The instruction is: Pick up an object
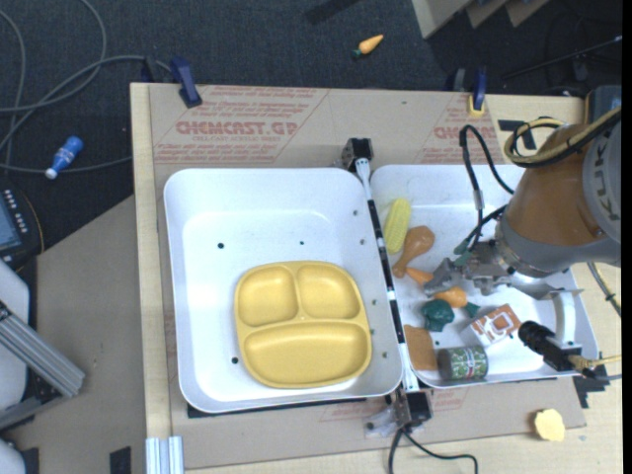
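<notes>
Small toy foods are clustered in the right bin (pixel 583 349); an orange piece (pixel 452 295) lies directly under the gripper (pixel 472 273), whose opening cannot be told. The descent stage is judged in hand; closure on one item is next required. A yellow tray (pixel 301 324) occupies the left bin (pixel 188 265) on the desk (pixel 247 117).

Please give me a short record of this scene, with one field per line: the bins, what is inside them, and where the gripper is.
left bin: holds a yellow divided plate
right bin: holds corn cob, green toy, dark can, small carton, other small toys
gripper: low over the right bin, among the toys
grasp: cannot tell
outside bins: yellow piece on bench, blue bottle on floor
</notes>
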`<action>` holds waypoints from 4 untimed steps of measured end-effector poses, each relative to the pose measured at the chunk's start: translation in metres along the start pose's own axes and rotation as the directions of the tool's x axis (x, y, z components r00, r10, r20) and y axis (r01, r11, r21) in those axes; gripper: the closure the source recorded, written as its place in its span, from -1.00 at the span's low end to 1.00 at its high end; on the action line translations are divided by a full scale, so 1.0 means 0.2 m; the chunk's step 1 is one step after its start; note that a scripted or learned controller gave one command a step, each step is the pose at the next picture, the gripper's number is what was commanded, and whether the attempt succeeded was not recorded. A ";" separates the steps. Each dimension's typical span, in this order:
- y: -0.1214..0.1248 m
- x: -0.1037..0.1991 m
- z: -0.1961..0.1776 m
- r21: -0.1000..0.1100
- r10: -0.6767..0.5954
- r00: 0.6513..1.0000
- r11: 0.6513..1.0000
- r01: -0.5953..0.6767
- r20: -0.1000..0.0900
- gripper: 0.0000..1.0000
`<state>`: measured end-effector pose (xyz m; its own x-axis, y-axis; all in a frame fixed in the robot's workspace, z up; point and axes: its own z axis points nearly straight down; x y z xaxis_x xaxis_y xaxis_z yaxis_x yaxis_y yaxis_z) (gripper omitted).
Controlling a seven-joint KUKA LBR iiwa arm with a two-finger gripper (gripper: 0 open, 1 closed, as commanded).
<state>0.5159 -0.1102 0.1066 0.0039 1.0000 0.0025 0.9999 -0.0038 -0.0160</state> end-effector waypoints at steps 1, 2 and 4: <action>-0.09 0.10 0.12 -0.009 -0.004 1.000 1.000 0.004 0.000 -1.00; -0.10 0.03 0.11 -0.014 -0.002 1.000 1.000 0.002 0.002 -1.00; -0.18 0.22 -0.66 -0.031 -0.010 1.000 0.999 0.010 0.003 1.00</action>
<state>0.4813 -0.0672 0.2389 -0.0057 1.0000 -0.0001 0.9999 0.0057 0.0148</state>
